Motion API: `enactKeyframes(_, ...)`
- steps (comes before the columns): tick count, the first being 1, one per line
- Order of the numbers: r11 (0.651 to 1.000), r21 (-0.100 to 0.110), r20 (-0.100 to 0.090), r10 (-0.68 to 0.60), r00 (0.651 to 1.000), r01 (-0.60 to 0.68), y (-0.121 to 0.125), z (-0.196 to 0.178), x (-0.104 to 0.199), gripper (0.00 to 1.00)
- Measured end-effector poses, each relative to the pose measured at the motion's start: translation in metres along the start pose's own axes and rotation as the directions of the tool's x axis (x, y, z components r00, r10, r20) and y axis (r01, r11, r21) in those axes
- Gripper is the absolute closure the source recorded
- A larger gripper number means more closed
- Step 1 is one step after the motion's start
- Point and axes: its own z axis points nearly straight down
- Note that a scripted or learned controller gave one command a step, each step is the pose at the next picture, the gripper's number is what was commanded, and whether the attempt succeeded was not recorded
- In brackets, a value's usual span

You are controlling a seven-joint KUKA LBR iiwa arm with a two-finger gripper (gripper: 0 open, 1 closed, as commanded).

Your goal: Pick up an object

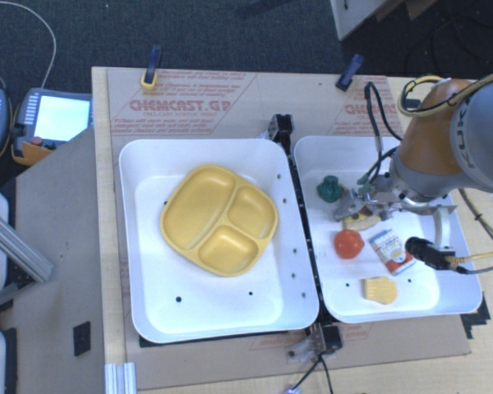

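Your pincer [357, 210] sits low in the right bin [345, 310], near the red ball [348, 244] and green toy [329, 190]; its grip state you cannot tell. The left bin [148, 302] holds 1 smooth yellow 3-compartment plate [219, 219], open floor around it.

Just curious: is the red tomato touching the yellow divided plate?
Apart. The camera view shows the tomato in the right bin, the yellow divided plate in the left.

Legible text: red print on the brown protective sheet [230, 97] covering the bench, behind the left bin, reads "CHEMCAST GP" in large letters. Smaller red lines above and below it are too fine to read. The same red print recurs on the sheet behind the right bin, partly hidden, unreadable. Small red, white and blue packet [391, 249] in the right bin: printing illegible.
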Motion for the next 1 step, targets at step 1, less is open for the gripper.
enactKeyframes(1, 1.0, -0.005, 0.002, 0.0, 1.0, 0.0, 0.0011, -0.0132, -0.0003, 1.0)
